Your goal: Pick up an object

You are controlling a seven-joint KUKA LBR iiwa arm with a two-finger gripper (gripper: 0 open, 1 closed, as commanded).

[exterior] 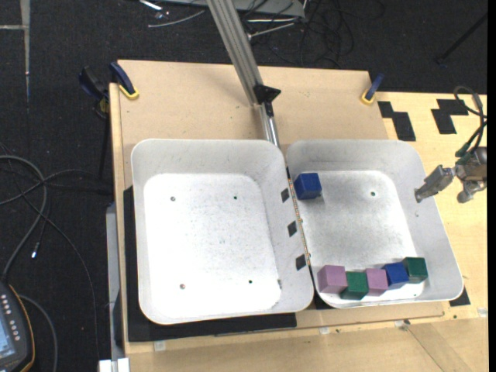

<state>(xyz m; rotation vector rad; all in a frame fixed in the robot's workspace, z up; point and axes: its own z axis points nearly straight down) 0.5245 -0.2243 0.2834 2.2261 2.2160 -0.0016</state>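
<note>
My end effector (440,183) hangs at the right rim of the right bin (387,155), over its edge, and I cannot tell how wide it stands because it looks small and blurred there. A blue cube (308,185) sits alone near that bin's upper left corner, well apart from me. Along the bin's lower edge runs a touching row: purple cube (332,278), green cube (356,284), what seems another purple cube (377,280), blue cube (397,273), green cube (416,268).

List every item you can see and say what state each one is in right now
Lone blue cube: resting in right bin, by the divider.
Row of five cubes: packed along the near wall.
Left bin: flat on the bench.
Gripper: over right bin's edge, holding nothing.
</note>
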